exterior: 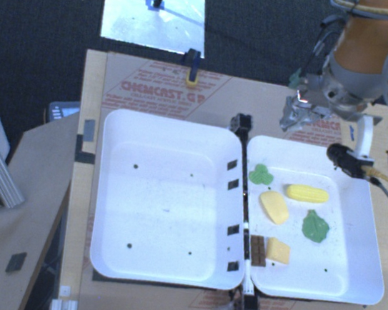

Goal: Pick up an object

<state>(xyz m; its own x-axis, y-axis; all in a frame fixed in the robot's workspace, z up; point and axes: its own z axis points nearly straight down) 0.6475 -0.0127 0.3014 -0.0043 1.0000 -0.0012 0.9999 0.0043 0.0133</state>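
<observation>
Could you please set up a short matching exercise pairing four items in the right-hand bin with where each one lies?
Items:
1. yellow corn cob
2. light green leafy piece
3. dark green leafy piece
4. brown chocolate bar

Places:
A. by the divider, near front
B. farthest right of the four
C. near the back, middle of the bin
D. back left, beside the divider

Pairs: 1-C, 2-D, 3-B, 4-A

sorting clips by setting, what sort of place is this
Most likely a robotics lab test bench: a grey arm's gripper hangs above two white bins on a labelled board, with toy foods like a yellow corn cob.
</observation>
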